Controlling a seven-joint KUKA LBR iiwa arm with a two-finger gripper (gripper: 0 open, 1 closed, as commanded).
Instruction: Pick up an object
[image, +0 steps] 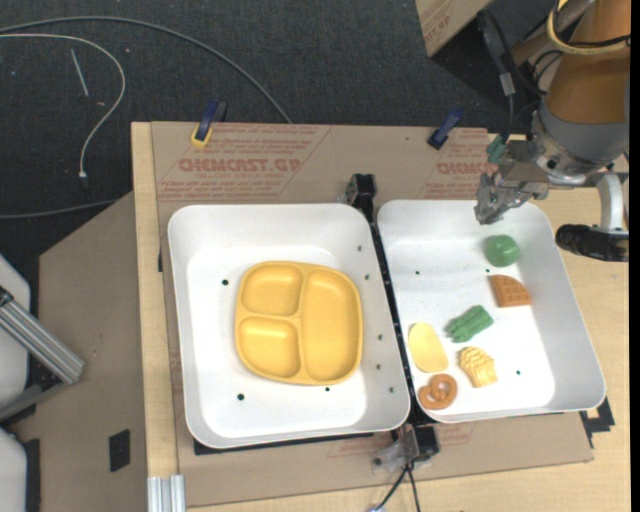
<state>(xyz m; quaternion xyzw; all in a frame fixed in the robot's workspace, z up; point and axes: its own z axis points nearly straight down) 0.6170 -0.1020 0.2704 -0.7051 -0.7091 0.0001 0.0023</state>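
"CHEMCAST GP" is printed in red on the cardboard sheet (250, 160) (repeated, partly hidden, at the right).

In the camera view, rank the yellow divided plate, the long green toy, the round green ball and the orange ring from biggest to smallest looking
1. yellow divided plate, by far.
2. long green toy.
3. round green ball and orange ring: they look about alike, so I won't rank them.
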